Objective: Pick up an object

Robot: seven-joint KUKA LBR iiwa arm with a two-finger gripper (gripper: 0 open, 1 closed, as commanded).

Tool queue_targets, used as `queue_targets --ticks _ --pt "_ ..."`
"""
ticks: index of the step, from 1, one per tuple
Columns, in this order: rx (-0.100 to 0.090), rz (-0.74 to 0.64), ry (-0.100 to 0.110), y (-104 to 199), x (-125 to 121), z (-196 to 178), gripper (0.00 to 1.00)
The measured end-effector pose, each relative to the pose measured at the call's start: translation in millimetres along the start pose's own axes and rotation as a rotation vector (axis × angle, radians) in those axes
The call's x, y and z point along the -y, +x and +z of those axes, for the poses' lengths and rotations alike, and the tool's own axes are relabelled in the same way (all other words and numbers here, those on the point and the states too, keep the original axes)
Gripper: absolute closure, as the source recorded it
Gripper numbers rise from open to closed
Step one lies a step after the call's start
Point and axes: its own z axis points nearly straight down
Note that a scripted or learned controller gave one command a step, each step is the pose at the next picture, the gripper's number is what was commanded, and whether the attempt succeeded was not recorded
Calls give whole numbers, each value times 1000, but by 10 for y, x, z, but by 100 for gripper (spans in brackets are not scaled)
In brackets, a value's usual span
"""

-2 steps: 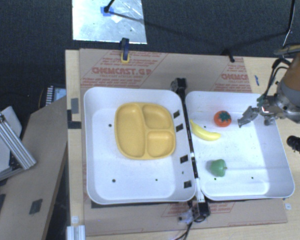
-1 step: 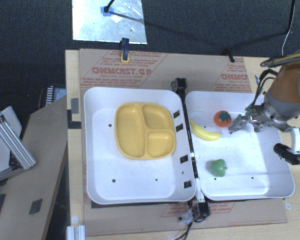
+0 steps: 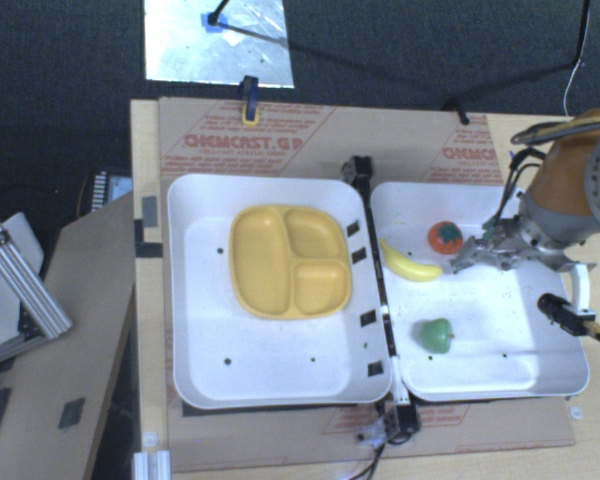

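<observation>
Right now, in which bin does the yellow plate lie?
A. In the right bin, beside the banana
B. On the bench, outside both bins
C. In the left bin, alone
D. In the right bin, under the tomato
C: the yellow plate lies in the left bin by itself, while the banana, the tomato and the green fruit lie in the right bin.

Red tomato (image 3: 444, 235), yellow banana (image 3: 410, 264), green pepper (image 3: 436, 335), lying apart in right bin (image 3: 500, 373)
</observation>
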Motion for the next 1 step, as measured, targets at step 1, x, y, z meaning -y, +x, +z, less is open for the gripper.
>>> queue_targets --ticks 1 --pt "2 -1 -5 -4 -15 -125 100"
